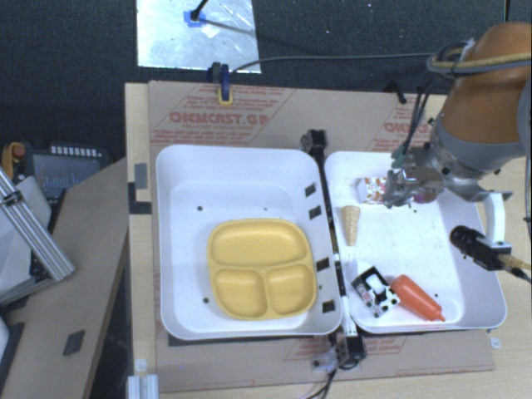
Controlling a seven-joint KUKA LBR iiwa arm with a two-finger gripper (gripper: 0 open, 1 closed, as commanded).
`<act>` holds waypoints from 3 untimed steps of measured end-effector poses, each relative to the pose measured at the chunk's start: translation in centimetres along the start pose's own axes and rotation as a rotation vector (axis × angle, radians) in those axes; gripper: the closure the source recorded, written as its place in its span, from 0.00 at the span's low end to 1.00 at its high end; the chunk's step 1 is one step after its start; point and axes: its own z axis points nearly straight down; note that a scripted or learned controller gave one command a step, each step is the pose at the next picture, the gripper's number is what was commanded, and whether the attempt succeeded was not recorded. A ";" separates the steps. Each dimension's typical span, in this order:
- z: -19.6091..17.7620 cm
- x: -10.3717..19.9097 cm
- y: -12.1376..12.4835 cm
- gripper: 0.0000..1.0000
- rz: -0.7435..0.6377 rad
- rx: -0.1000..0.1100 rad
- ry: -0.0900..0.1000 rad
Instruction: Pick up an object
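Observation:
The right bin (pixel 478 302) holds several small objects. A white and red packet (pixel 371 189) lies at its far left part. A tan cone (pixel 352 222) points toward the front beside the divider. A black and white block (pixel 374 290) and an orange carrot-like piece (pixel 416 297) lie near the front edge. My gripper (pixel 401 188) hangs low over the far part of this bin, right beside the packet's right end. I cannot make out anything held in it.
A yellow divided plate (pixel 261 268) lies in the left bin (pixel 187 223). The grey and orange arm (pixel 486 90) comes in from the right above the right bin. A black clamp (pixel 316 140) stands at the far end of the divider.

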 end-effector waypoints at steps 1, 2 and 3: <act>1.3 4.1 1.3 1.00 0.001 0.003 0.000; 1.7 8.7 2.0 1.00 0.001 0.001 0.000; 2.5 13.0 2.4 1.00 0.002 0.001 -0.001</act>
